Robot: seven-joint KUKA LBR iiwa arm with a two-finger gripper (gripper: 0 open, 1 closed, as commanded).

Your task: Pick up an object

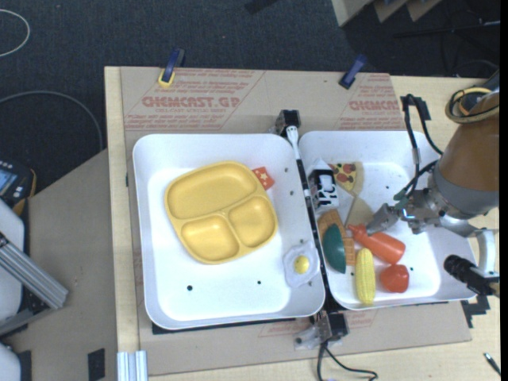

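My gripper (384, 220) reaches into the right bin (413, 153) from the right and hovers low over its middle. Its tip sits just above the upper end of an orange carrot (382, 245) and seems to touch it or nearly so. Below the carrot lie a red tomato (394, 278) and a yellow corn cob (364, 275). To the left is a green vegetable (334, 249) with an orange piece (329, 220) above it. A pizza slice (346, 174) and a black and white item (321, 187) lie at the bin's upper left.
The left bin (159, 236) holds a yellow divided plate (221, 211), a small red-orange piece (263, 178) and a fried egg (300, 264) near its right wall. The arm's orange band (476, 161) and black cables (417, 125) hang over the right bin's right side.
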